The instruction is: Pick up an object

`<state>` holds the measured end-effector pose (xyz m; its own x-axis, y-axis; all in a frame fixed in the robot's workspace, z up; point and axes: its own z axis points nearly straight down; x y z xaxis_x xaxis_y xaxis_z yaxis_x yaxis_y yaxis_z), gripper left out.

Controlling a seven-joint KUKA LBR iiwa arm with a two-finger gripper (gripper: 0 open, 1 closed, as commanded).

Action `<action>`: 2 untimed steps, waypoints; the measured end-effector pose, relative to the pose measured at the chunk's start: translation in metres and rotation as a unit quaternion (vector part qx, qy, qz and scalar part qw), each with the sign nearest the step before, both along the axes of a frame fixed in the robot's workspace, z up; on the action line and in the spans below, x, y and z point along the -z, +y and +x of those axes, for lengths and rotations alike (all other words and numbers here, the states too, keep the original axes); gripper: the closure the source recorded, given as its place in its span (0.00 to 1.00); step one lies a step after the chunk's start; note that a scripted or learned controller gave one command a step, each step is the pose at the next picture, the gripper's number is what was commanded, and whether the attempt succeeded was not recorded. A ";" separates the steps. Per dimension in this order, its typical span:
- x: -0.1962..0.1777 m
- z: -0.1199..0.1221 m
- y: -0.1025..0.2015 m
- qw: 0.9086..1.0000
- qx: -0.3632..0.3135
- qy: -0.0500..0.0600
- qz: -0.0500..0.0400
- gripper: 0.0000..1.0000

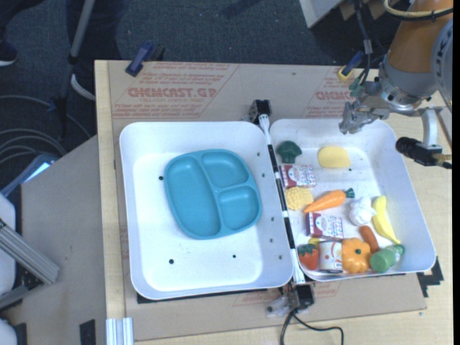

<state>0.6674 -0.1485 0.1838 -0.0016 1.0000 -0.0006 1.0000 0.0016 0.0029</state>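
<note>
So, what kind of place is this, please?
Probably a robotics lab bench for grasping tests, not a kitchen. Two white bins sit on a board; the right bin holds toy food such as a carrot and a banana. The pincer hangs above it, and cables lie on the floor.

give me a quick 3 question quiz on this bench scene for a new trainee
1. True or false: the blue three-compartment plastic tray lies in the left white bin.
2. Which lies nearest the gripper? A) pale yellow lemon-shaped toy B) orange toy pumpkin C) yellow toy banana
3. Fill in: the orange toy carrot lies in the ____ white bin.

Key: 1 true; 2 A; 3 right.
</note>
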 end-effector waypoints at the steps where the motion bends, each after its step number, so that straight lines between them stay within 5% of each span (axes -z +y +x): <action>1: -0.038 0.000 -0.016 1.000 0.001 0.000 0.000 1.00; 2: -0.038 -0.001 -0.017 1.000 0.001 0.001 -0.001 0.00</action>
<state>0.6666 -0.1652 0.2214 0.0004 1.0000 -0.0018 1.0000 -0.0004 0.0019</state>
